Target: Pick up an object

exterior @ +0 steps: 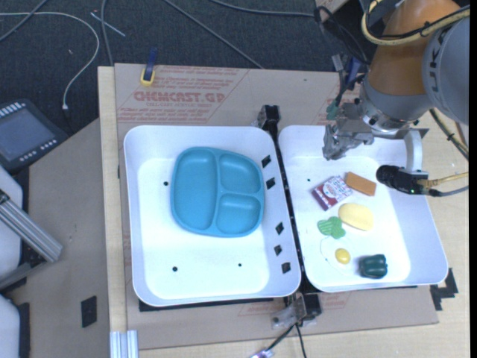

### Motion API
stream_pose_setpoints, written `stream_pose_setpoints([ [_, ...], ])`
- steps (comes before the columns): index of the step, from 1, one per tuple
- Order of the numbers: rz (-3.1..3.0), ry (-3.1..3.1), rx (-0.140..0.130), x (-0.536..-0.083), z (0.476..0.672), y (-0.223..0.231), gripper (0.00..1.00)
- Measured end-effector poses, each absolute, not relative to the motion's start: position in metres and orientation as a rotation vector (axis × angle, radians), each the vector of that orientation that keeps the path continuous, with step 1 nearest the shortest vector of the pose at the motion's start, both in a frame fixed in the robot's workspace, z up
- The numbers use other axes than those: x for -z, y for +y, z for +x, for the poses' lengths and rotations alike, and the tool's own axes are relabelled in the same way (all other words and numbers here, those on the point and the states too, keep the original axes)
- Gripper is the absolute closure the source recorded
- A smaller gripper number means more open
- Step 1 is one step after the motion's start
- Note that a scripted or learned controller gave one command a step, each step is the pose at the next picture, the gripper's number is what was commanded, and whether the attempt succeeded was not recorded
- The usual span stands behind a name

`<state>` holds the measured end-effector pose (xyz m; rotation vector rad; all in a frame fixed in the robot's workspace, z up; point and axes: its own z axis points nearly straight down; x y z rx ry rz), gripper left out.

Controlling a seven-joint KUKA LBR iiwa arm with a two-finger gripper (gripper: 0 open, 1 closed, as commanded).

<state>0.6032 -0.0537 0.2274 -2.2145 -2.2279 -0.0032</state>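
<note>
Camera view shows me the gripper (pixel 333 153) high in the right bin (pixel 425 267), carrying nothing; how wide it stands I cannot tell. Nearest objects are the red packet (pixel 331 192) and orange block (pixel 361 183). I would descend straight over one, away from its neighbour.

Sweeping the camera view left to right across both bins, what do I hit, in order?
Blue divided plate in the left bin → red packet → hand, farther back → small yellow piece → orange block → dark green pepper. The green leafy piece and yellow lemon-shaped item overlap others in x, so they are left out.
</note>
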Motion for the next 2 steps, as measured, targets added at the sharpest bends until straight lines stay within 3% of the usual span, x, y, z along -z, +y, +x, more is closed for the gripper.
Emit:
stream_pose_setpoints([
  [2,-2.214,-2.228,0.004,-0.225,0.634,0.068,1.0],
])
